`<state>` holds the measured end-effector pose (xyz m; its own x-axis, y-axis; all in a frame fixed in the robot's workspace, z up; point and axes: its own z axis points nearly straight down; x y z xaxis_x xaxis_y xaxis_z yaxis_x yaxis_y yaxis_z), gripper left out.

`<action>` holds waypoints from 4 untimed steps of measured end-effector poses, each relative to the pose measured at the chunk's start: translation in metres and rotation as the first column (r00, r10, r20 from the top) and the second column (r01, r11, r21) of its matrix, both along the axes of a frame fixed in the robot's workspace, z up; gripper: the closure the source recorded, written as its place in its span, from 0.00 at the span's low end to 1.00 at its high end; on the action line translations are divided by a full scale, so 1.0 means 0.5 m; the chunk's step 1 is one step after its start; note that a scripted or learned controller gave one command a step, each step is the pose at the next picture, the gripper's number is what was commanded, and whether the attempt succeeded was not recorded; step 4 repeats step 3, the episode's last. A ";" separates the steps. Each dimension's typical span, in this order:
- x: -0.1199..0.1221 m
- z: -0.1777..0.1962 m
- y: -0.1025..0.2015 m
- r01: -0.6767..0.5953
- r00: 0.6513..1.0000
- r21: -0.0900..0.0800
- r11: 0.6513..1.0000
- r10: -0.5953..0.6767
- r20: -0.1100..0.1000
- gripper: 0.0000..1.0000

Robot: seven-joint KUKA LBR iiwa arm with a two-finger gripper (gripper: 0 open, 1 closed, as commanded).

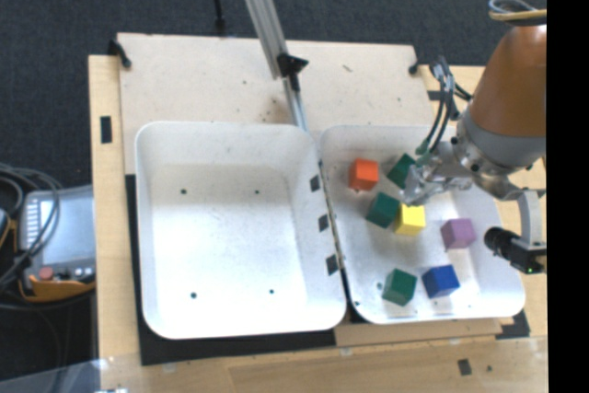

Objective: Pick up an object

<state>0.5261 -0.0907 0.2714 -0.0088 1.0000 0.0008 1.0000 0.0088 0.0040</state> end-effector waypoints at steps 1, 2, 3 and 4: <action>0.032 -0.015 0.105 0.001 1.000 -0.001 1.000 -0.001 -0.003 1.00; 0.042 -0.031 0.230 0.001 1.000 0.000 1.000 -0.001 -0.005 1.00; 0.046 -0.021 0.342 -0.001 1.000 0.001 1.000 0.001 -0.004 1.00; 0.046 -0.021 0.342 -0.001 1.000 0.001 1.000 0.001 -0.004 1.00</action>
